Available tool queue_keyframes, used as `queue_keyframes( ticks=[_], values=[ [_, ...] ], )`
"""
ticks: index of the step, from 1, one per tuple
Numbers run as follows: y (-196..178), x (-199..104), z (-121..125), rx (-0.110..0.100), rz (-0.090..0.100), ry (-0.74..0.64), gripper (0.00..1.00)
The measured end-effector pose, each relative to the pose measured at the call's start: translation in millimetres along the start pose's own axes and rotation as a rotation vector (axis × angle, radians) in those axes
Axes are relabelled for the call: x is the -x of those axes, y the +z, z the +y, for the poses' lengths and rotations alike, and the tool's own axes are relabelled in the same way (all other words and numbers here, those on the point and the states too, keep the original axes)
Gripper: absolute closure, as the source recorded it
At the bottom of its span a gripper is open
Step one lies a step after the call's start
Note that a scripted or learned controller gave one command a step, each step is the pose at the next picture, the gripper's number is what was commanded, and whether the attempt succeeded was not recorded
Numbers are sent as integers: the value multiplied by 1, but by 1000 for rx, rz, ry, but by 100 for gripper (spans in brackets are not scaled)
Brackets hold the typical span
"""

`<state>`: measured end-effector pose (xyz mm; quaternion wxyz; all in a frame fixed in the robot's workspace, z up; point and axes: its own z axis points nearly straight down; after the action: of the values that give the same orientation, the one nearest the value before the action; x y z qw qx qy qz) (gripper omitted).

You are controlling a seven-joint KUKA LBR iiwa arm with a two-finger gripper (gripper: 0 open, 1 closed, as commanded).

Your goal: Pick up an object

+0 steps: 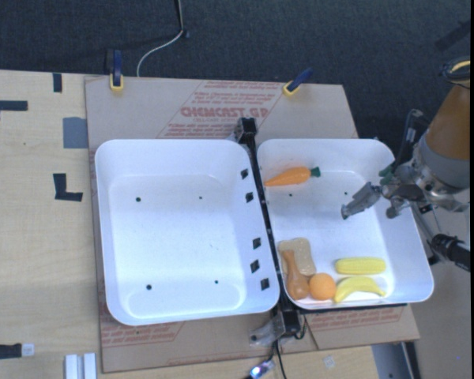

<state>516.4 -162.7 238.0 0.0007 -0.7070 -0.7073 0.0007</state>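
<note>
Pincer point(362, 202) hovers over right bin point(379, 152) on cardboard-covered bench point(221, 113).

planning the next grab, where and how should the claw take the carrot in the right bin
Grip the carrot across its thick orange middle, coming down from above. It lies flat and nearly crosswise in the right bin, green tip toward the claw, clear of other items but near the divider wall, so close across its narrow width.
</note>
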Motion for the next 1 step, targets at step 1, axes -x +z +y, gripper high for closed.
queue_keyframes(
  ticks=[1],
  values=[
    [-99, -27, 81, 16, -4, -6, 0]
  ],
)
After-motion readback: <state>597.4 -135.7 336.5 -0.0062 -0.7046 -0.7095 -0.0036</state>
